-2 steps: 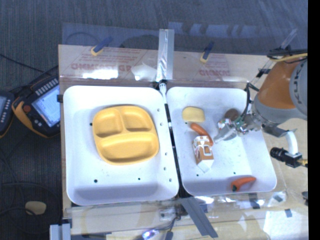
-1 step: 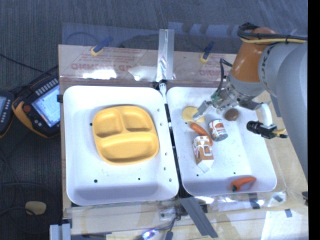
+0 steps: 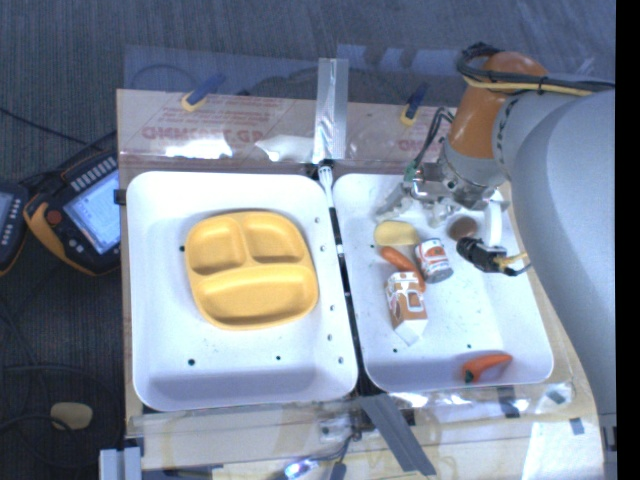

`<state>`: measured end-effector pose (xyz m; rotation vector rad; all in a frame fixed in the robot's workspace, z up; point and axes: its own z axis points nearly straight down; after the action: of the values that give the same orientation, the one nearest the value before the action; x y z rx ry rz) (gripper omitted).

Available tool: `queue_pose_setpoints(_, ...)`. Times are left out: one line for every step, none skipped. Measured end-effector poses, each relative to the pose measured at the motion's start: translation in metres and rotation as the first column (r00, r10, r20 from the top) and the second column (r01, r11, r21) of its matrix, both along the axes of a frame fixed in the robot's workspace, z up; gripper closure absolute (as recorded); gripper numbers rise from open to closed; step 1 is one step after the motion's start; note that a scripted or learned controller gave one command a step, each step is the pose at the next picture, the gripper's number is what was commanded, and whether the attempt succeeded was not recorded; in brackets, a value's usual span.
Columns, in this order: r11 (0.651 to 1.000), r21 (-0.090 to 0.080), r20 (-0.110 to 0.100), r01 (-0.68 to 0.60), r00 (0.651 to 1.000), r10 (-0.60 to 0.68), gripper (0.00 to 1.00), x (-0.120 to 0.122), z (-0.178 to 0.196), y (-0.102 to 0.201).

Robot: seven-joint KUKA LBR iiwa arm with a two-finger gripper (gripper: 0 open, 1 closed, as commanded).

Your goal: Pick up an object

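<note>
My gripper (image 3: pixel 432 190) hangs over the far end of the right bin (image 3: pixel 520 353), just behind a pale yellow rounded object (image 3: pixel 395 233). Nearer the front lie an orange sausage-like piece (image 3: pixel 399 259), a small red and white can (image 3: pixel 435 260) and a brown and white carton (image 3: pixel 406 300). A brown round object (image 3: pixel 463 228) sits right of the gripper, partly hidden by the wrist. An orange carrot-like piece (image 3: pixel 487 365) rests by the bin's front right rim. Nothing is visibly held.
The left bin (image 3: pixel 150 368) holds a yellow compartment tray (image 3: pixel 252 268). A divider ridge (image 3: pixel 340 268) separates the two bins. The grey arm (image 3: pixel 570 208) covers the right side of the bench. A handheld pendant (image 3: pixel 80 213) lies off the bench at left.
</note>
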<state>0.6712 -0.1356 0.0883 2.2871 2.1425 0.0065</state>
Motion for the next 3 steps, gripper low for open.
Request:
queue_pose_setpoints(0.994,-0.003,0.000,-0.107,0.994,0.107,0.00,-0.050,0.001,0.011)
queue_pose_setpoints(0.994,-0.001,0.000,-0.107,0.994,0.107,1.00,-0.050,0.010,0.012)
queue_pose_setpoints(0.999,0.000,-0.009,-0.032,0.999,0.032,1.00,-0.003,0.095,0.081)
